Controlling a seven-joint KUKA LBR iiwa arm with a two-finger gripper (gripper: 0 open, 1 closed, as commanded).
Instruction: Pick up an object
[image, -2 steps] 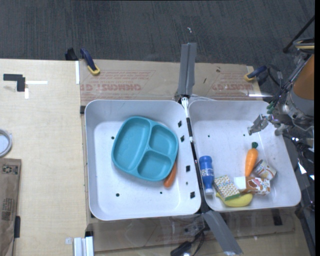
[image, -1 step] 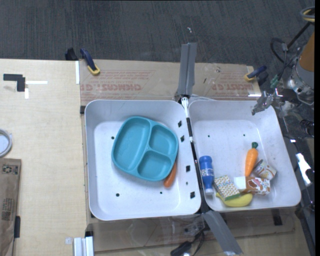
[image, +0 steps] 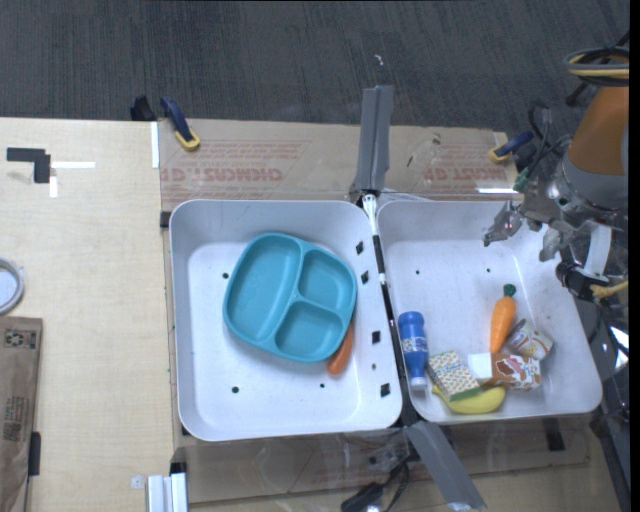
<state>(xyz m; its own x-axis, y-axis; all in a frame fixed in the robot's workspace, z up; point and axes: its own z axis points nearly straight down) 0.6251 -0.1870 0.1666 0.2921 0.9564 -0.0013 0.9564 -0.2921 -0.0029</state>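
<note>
Toy carrot (image: 502, 320) lay in the right bin (image: 440, 250) near its right wall, above a crumpled snack packet (image: 520, 362), a banana (image: 476, 400) and a blue bottle (image: 412, 345). I saw the gripper (image: 525, 228) over that bin's upper right corner; I could not tell its opening, and nothing visible in it. A blue divided plate (image: 290, 297) sat in the left bin (image: 200, 300).
</note>
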